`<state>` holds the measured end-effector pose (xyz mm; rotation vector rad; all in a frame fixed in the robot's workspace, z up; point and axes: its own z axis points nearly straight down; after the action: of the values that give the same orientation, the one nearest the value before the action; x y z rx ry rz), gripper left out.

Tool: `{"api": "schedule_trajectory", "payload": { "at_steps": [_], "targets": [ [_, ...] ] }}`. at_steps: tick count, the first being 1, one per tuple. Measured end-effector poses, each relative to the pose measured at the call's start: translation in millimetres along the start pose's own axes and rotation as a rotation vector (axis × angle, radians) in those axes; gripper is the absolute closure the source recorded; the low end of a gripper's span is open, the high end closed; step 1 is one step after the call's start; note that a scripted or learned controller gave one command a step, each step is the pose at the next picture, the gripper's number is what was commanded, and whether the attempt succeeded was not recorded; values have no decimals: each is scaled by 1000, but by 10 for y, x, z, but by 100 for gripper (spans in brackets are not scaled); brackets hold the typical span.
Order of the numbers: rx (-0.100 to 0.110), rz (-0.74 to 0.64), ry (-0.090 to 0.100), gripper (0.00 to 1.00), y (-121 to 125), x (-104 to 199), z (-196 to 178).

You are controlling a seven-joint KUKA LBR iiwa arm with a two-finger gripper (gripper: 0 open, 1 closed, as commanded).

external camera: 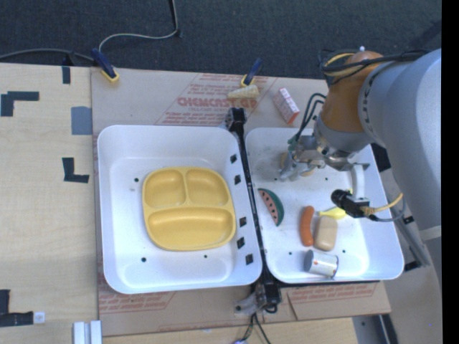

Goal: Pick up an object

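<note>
Camera view puts the gripper (292, 165) low in the right bin (384, 260), toward that bin's ten o'clock corner, over bare white floor. Nothing sits between its tips, and I cannot tell whether the pincer is apart or together.

The pickable things lie at the gripper's five to six o'clock: a watermelon slice (272, 206) nearest, close to the divider, then a hot dog (307, 225) touching a tan bread piece (326, 232), a yellow piece (334, 212) just above them, and a silver can (320, 264) on its side near the front wall. I judge this to be the approach step, no grasp made.

The next move calls for shifting toward six o'clock and descending on one item. The watermelon slice has open floor around it; the hot dog and bread piece crowd each other. The left bin (115, 264) holds a yellow divided plate (189, 208).
</note>
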<state>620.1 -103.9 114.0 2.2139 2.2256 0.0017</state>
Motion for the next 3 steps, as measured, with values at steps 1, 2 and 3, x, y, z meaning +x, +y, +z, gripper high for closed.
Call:
{"api": "schedule_trajectory", "payload": {
  "at_steps": [1,2,3],
  "targets": [
    [0,0,0,0,-1,-1,1],
    [1,-1,1,100,-1,8,-91],
    [2,-1,1,0,-2,7,-90]
  ]
}}
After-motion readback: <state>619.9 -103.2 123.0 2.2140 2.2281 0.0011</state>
